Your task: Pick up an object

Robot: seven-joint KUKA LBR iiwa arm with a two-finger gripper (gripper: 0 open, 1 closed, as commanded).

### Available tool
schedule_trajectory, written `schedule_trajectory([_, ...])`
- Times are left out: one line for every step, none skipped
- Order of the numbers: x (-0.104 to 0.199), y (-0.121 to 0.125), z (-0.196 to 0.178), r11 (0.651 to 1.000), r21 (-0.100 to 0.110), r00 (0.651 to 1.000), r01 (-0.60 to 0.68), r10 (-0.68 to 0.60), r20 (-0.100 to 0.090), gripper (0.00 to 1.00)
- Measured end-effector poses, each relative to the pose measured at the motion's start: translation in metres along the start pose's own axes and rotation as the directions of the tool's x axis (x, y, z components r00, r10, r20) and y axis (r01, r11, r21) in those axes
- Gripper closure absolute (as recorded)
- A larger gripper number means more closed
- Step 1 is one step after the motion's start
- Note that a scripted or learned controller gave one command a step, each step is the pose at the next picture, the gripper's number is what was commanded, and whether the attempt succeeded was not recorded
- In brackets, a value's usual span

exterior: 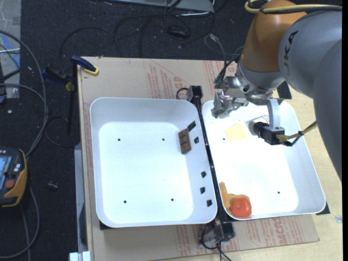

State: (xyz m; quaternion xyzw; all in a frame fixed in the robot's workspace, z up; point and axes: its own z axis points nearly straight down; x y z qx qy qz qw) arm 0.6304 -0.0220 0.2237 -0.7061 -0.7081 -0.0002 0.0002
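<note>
Here a flat pale-yellow square [236, 132] lies just beside the fingers [219, 109], whose spread I cannot tell.

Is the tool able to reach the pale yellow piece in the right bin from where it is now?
Probably yes. The tool hangs over the right bin, close to the pale yellow piece, and nothing lies between them.

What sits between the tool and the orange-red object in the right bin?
In the camera view, a pale yellow square lies just below the tool; beyond it, bare white bin floor reaches the orange-red object.
</note>
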Motion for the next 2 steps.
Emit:
schedule_trajectory([0.052, -0.002, -0.011, 1.0, 0.0, 1.0, -0.001, 0.001, 0.0, 1.0])
schedule_trajectory([0.101, -0.003, -0.002, 1.0, 0.001, 1.0, 0.001, -0.001, 0.0, 1.0])
